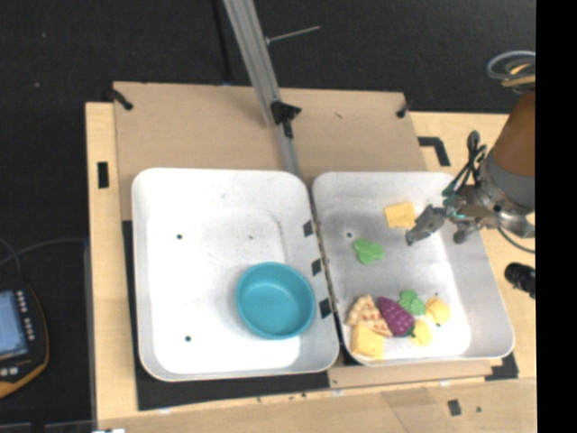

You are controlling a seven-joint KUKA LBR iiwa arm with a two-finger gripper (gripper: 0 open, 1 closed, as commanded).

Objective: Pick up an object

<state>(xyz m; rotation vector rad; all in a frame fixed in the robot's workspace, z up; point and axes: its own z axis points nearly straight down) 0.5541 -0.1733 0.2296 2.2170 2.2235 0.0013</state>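
Right bin (469, 269) — open floor at its upper left; toy cluster (397, 318) crowds the near edge, green piece (368, 252) and yellow block (399, 215) mid-bin

Pale wooden bench (225, 124) on dark floor (90, 34)

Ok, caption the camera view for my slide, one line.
Pincer hovers above right bin near yellow block; teal bowl sits in left bin.

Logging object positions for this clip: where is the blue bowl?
The blue bowl sits in the left bin, toward its near right corner, beside the wall shared with the right bin.
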